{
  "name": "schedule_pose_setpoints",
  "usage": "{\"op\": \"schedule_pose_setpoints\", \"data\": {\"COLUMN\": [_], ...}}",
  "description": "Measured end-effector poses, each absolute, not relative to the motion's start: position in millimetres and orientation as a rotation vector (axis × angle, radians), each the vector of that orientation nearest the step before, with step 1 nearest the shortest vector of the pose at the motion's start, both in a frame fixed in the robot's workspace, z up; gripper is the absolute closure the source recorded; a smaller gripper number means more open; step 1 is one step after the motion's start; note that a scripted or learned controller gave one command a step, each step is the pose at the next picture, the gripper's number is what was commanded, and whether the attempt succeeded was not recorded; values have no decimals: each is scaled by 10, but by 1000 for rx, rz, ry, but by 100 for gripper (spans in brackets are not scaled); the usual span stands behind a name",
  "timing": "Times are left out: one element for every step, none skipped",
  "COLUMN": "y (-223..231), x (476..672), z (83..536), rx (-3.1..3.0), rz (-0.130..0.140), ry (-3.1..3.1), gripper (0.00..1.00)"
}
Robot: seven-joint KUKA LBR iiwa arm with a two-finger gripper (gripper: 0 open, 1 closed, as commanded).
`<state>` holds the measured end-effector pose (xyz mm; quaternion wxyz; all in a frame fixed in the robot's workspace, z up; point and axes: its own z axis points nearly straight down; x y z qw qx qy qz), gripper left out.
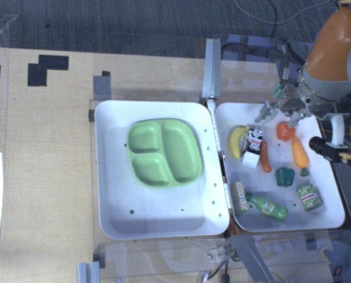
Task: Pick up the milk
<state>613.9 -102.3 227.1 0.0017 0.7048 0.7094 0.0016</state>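
Observation:
The milk (253, 148) is a small white carton with black patches, lying in the right bin (334, 214) near its upper left, between a banana (237, 140) and a brown sausage (264, 156). My gripper (280, 117) hovers over the far part of that bin, up and to the right of the carton. It is open: the left finger (264, 115) ends just above the carton's top, and the right one is near a red tomato (284, 132). Nothing sits between the fingers.
The right bin also holds a carrot (300, 152), a green pepper (285, 176), a green can (309, 197), a green bottle (269, 207) and a patterned packet (240, 196). The left bin (111, 175) bears a green divided plate (164, 152).

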Motion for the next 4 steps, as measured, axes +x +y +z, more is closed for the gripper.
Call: {"op": "schedule_pose_setpoints", "data": {"y": [-895, -804, -969, -1459], "x": [6479, 6373, 6463, 6286], "z": [1131, 1869, 967, 1495], "rx": [2173, 2287, 2193, 2141], "rz": [4, 7, 7, 6], "ry": [2266, 2147, 2242, 2290], "gripper": [0, 0, 0, 0]}}
